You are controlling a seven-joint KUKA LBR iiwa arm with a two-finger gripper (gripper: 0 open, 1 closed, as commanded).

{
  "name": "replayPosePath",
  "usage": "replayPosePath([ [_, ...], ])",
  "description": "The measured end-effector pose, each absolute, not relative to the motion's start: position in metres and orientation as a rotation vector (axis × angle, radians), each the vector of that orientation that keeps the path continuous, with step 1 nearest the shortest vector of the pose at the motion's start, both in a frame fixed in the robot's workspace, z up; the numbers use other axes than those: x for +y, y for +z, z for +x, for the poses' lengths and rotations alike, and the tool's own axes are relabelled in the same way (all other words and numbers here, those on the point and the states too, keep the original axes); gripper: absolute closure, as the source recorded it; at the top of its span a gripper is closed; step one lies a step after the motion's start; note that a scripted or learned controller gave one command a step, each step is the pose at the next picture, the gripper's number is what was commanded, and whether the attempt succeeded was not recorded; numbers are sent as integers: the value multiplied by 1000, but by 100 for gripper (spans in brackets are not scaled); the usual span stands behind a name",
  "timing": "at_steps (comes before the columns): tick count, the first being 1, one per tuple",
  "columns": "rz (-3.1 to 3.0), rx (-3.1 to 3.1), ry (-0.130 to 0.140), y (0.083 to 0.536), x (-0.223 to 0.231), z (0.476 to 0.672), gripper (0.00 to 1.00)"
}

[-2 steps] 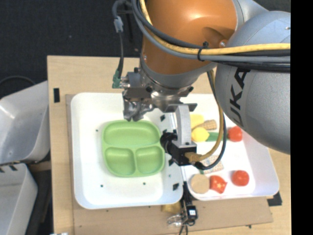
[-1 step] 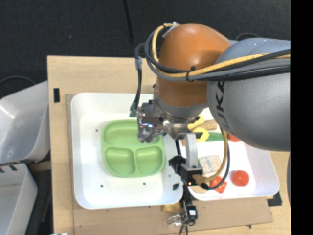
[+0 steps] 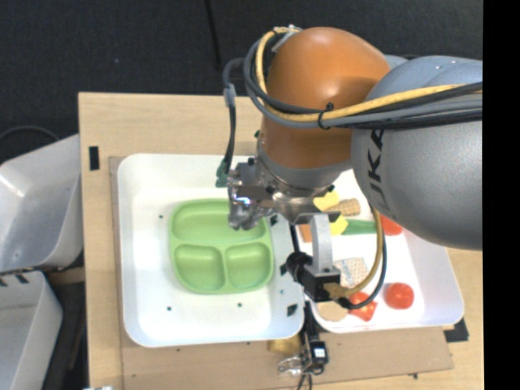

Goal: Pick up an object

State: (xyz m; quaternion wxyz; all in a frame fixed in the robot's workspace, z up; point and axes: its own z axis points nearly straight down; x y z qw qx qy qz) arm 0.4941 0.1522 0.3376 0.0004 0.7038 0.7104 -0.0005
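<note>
On the wooden counter [image 3: 101, 120], the left bin [image 3: 146, 299] holds a green divided tray [image 3: 219, 258]: light, stiff, slick plastic, likely best pinched at its raised rim. The gripper [image 3: 242, 214] hangs over its far right corner; I cannot tell its state. The right bin [image 3: 435, 287] holds small red pieces [image 3: 398, 296].
</note>
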Motion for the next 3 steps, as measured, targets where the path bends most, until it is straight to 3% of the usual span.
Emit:
replayPosePath([
  [2,2186,2253,-7,358,151,495,100],
  [3,2235,2214,-15,240,52,489,100],
])
